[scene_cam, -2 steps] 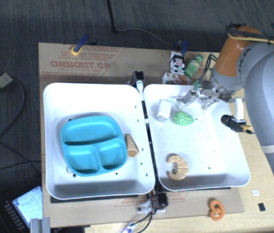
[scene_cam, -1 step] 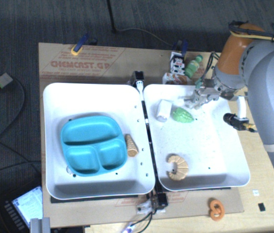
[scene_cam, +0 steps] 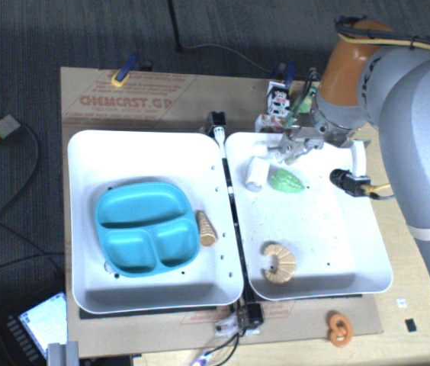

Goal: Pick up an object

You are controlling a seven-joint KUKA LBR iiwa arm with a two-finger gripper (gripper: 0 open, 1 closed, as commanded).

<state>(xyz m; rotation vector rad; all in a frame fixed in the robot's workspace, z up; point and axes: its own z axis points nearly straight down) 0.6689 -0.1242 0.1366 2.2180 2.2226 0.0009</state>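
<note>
Two bins are sitting before you; your gripper (scene_cam: pixel 291 149) is hanging over the right bin (scene_cam: pixel 367 269), just above a green object (scene_cam: pixel 287 181). Whether it is gripping anything, you cannot tell.

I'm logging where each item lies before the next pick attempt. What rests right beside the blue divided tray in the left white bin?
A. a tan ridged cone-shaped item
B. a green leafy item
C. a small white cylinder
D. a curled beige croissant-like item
A: the tan ridged cone-shaped item lies against the right edge of the blue divided plastic tray in the left white bin; the other three items lie in the right white bin.
</note>
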